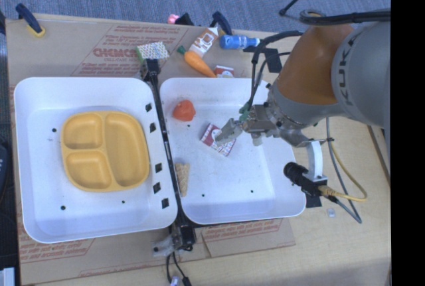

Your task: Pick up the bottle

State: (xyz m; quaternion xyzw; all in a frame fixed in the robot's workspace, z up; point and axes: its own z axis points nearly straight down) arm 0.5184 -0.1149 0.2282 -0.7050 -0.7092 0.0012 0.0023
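The arm [332, 72] enters from the right and carries the end effector [229, 134] low over the right bin [265, 202], with its tips at a small red-and-white packet [218, 139] lying flat on the bin floor. Whether the end effector is released or clenched cannot be told from this view, because the wrist body and its cables hide the gap between the tips; no object can be confirmed as grasped. The bottle [238, 42], blue with a white cap end, lies on its side on the tabletop [99, 46] outside both bins, just beyond the far rim of the right bin and well apart from the end effector. It rests beside an orange carrot-shaped toy [198, 64] and a white-and-orange tube [203, 41], so the three items form a tight cluster that leaves little room for a clean approach. Inside the right bin, a red rounded item [184, 110] sits near the divider side, and a tan waffle-textured cone piece [182, 178] lies against the wall next to the left bin [26, 145]. The left bin holds a yellow divided plate [105, 148] resting flat near its centre. Judged from this layout, the pickup has not been achieved: the end effector is positioned at the wrong item, and reaching the bottle would call for lifting clear of the bin and travelling over its far rim.
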